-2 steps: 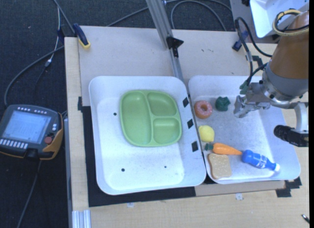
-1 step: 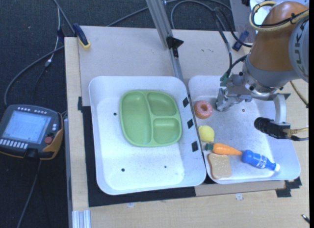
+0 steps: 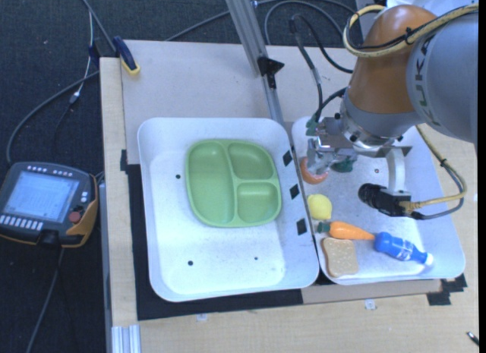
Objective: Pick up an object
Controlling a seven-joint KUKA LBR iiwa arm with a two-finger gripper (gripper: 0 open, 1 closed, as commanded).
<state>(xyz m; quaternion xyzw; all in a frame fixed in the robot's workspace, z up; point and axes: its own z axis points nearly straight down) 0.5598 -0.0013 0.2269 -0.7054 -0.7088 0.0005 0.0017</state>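
Note:
In the right bin [image 3: 448,256] my gripper [image 3: 320,160] hangs low near the bin's left wall, right over a small orange-pink object [image 3: 310,174] that peeks out beneath it. Whether it is gripped is hidden by the wrist. Toward the near side lie a yellow lemon [image 3: 320,207], an orange carrot [image 3: 351,231], a blue bottle [image 3: 398,247] and a slice of bread [image 3: 340,257].
A green divided plate [image 3: 231,182] lies in the left bin [image 3: 171,268]. A metal pole [image 3: 250,33] slants over the bench behind the bins. A teach pendant [image 3: 45,203] rests on the floor at the left, with cables around it.

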